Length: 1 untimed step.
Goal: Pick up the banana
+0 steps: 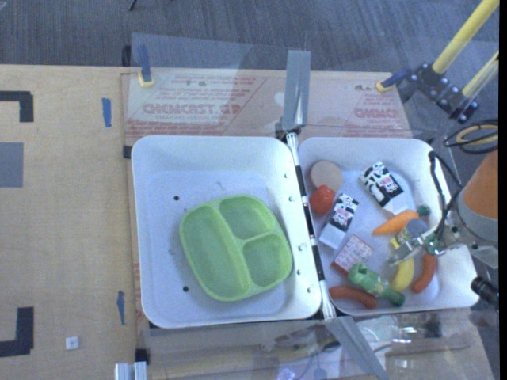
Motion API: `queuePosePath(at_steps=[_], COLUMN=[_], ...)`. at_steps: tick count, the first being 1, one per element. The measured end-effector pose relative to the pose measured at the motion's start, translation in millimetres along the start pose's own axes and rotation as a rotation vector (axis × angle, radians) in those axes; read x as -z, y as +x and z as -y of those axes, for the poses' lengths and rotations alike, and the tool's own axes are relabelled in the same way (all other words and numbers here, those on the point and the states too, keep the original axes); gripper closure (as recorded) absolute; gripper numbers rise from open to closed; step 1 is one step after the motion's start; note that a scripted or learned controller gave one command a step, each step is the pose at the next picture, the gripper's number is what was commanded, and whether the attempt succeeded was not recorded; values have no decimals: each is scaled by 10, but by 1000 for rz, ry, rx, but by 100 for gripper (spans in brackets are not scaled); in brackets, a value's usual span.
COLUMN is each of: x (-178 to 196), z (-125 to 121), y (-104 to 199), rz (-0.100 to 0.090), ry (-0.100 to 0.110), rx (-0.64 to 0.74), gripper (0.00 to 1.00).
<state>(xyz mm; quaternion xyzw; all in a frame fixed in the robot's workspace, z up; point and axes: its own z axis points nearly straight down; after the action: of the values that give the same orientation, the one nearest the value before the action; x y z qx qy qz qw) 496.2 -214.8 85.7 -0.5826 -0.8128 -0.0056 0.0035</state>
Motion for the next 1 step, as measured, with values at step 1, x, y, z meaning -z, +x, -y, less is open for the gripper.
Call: queuePosePath(at_steps=[1], x=[79], z=[4], y=[-42], rz=[9], ry=[-1], rx=[-4], gripper=[100])
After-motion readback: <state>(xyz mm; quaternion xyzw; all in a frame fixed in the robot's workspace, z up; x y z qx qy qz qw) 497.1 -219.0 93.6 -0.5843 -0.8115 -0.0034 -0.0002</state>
